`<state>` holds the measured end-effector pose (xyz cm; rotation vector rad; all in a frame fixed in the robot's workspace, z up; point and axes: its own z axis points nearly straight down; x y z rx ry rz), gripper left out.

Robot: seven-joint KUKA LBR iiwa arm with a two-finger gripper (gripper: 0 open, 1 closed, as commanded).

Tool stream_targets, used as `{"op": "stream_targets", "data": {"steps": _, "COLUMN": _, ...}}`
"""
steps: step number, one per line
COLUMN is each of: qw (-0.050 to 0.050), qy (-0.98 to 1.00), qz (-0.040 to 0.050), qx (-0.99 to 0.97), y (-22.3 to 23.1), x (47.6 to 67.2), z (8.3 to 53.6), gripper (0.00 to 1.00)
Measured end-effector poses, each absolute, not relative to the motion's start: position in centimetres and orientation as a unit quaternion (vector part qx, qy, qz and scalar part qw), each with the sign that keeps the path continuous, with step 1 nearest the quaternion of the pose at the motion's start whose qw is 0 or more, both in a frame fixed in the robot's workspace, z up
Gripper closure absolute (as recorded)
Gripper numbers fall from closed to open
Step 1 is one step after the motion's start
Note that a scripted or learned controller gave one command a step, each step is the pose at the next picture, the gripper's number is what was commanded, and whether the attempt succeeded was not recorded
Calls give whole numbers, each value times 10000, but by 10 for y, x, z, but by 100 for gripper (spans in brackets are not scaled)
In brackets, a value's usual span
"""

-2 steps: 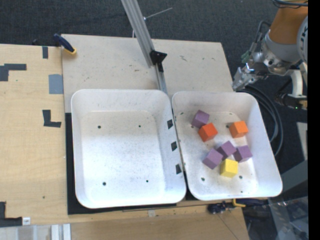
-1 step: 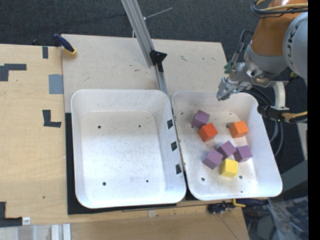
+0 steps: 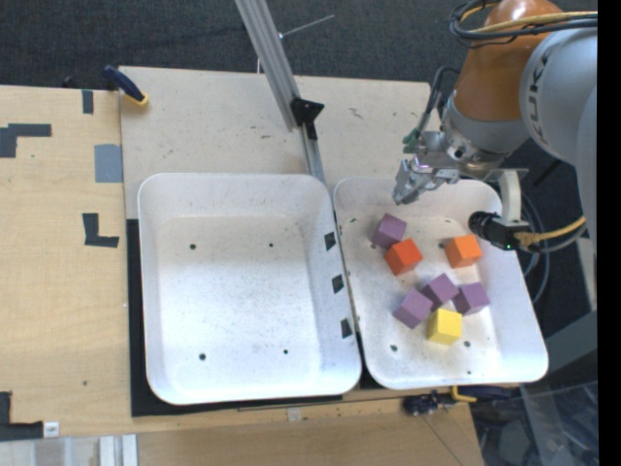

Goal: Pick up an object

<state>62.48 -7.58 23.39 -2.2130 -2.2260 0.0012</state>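
Several small blocks lie in the right bin (image 3: pixel 505 357): a purple one (image 3: pixel 390 229) at the upper left, a red-orange one (image 3: pixel 404 255) just below it, an orange one (image 3: pixel 463 250) to the right, three more purple ones (image 3: pixel 441 287) (image 3: pixel 472 297) (image 3: pixel 413 309) lower down, and a yellow one (image 3: pixel 445 325) nearest the front. My gripper (image 3: pixel 408 191) hangs over the bin's far end, above and slightly right of the upper purple block. Nothing shows between its fingers.
The left bin (image 3: pixel 155 260) sits beside the right one, sharing a dividing rim with black clips (image 3: pixel 337 282). A slanted metal rail (image 3: pixel 277 66) crosses the bench behind the bins. A black cable fitting (image 3: pixel 490 227) overhangs the right bin's far right edge.
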Motion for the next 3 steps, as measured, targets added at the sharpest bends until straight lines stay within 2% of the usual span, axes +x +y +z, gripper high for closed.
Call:
{"op": "stream_targets", "data": {"steps": 1, "qw": 15, "qy": -7087, "qz": 7, "qx": -7055, "y": -37, "x": 604, "z": 229, "gripper": 100}}
{"op": "stream_targets", "data": {"steps": 2, "qw": 16, "qy": -7093, "qz": 1, "qx": -7049, "y": 7, "x": 575, "z": 240, "gripper": 100}}
{"op": "stream_targets", "data": {"steps": 3, "qw": 22, "qy": -7091, "qz": 14, "qx": -7051, "y": 53, "x": 540, "z": 228, "gripper": 100}}
